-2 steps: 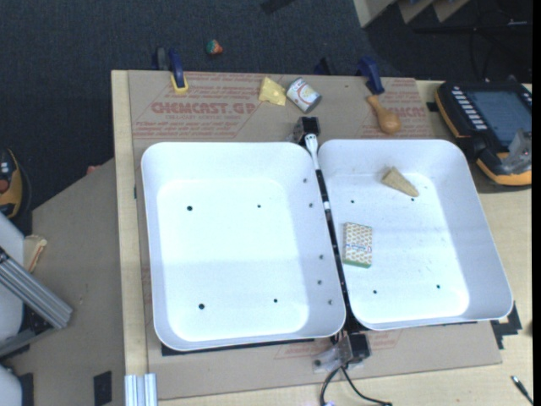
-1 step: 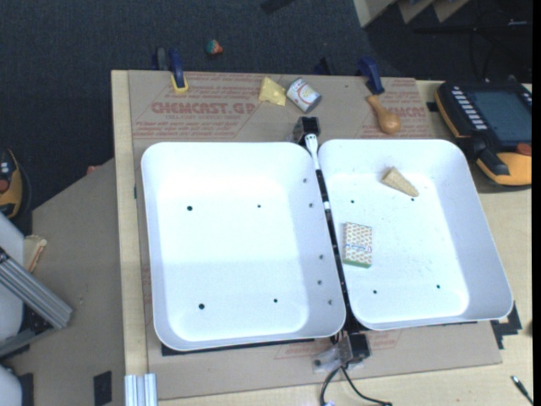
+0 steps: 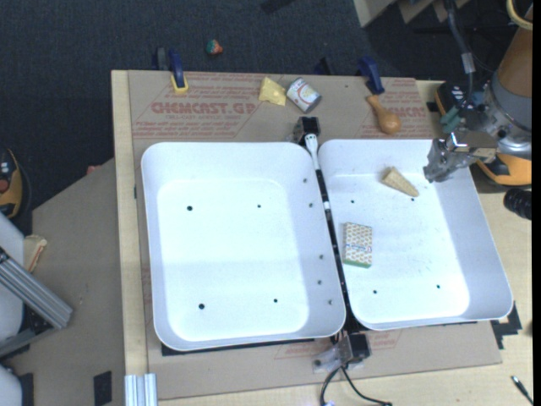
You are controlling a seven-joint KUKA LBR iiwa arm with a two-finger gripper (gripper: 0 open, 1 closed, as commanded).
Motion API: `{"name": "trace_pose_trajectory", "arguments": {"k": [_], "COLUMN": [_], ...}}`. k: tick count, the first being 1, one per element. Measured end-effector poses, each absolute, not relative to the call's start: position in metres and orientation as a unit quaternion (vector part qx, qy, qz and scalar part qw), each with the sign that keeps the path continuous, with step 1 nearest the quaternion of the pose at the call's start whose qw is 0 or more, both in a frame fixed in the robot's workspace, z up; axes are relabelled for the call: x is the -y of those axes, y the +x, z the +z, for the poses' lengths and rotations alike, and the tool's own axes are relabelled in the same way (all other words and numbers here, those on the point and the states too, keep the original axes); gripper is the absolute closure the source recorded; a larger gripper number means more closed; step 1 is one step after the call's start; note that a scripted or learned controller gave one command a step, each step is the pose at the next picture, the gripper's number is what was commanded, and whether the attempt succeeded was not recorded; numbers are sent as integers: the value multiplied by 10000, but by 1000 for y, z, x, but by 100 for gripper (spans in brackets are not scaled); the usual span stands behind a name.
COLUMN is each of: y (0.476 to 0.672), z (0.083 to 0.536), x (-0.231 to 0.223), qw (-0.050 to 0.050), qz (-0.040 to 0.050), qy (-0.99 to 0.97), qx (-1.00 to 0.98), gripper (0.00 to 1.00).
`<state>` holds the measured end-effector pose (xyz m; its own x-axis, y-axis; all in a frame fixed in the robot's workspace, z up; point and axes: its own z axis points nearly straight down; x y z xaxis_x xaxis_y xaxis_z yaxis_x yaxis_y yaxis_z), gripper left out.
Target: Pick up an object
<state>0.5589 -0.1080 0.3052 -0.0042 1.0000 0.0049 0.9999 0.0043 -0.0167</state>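
In the right bin (image 3: 456,252), a tan wedge (image 3: 399,181) lies near the far wall. A small rectangular block (image 3: 357,244) with a pale dotted face and a green edge lies toward the left wall. My gripper (image 3: 439,166) hangs over the bin's far right corner, a short way right of the wedge and apart from it. Nothing shows in its grasp.
The left bin (image 3: 224,244) sits beside the right one. On the board behind the bins lie a yellow wedge (image 3: 272,91), a small white-grey can (image 3: 303,96) and a wooden pear-shaped piece (image 3: 385,115). Blue clamps (image 3: 177,70) hold the board's far edge.
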Motion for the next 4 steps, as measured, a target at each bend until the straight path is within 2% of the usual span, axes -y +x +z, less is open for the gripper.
{"name": "trace_pose_trajectory", "arguments": {"k": [1,2,3,4], "y": [588,514,517,575], "z": [381,548,536,355], "x": [229,199,199,138], "qw": [-72,-103,-9,74], "qz": [0,-51,0,35], "qy": [-7104,-7066,-7069,-7047], "qx": [7037,7075,7073,7095], "gripper": [100,100,0,0]}}
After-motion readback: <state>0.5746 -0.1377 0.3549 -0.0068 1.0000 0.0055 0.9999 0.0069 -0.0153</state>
